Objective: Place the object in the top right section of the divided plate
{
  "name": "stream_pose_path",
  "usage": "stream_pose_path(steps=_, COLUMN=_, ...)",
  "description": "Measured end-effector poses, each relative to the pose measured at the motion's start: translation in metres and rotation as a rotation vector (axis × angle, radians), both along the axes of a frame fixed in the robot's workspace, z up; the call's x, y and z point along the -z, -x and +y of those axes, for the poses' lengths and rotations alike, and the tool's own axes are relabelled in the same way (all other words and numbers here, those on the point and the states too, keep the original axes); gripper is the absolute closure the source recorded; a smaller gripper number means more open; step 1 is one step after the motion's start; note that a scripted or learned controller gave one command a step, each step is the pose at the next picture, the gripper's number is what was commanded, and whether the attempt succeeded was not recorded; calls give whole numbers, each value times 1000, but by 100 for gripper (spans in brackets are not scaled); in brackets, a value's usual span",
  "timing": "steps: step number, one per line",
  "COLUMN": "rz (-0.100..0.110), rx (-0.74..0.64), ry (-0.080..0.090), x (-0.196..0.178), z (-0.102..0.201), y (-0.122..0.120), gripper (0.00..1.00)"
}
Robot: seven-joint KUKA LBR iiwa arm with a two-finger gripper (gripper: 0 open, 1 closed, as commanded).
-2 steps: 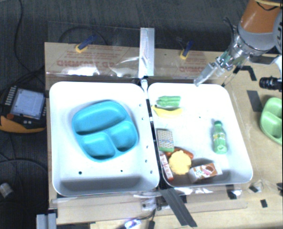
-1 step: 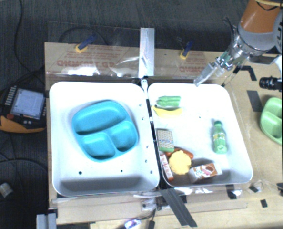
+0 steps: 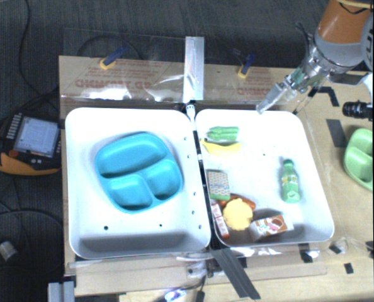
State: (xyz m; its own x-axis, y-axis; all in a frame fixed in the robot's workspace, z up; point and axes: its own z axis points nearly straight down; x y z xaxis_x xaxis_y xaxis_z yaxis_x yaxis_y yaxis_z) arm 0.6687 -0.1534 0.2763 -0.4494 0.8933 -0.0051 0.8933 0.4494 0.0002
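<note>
Bright, even overhead light; glare whitens the bins; soft shadows; dark floor slightly grainy.

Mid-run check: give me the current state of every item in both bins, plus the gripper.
Blue divided plate: in left bin, all sections bare.
Green bottle: lying flat, right bin, apart from the rest.
Green packet: lying on a yellow item.
Round yellow item: in the pile at the front.
Small carton: on its side, front edge.
Gripper: over right bin's back rim, holding nothing.

At the upper right of the frame we see our grey arm, orange-banded, slanting down-left, its gripper tip narrow and low.
</note>
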Motion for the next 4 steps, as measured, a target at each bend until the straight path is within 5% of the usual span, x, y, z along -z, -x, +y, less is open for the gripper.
stream_pose_path(steps=3, rz=2, rx=38, ry=-4, x=18, z=13, y=0, gripper=0)
stream_pose_path(steps=4, rz=1, rx=-104, ry=0, x=3, z=-23, y=0, gripper=0)
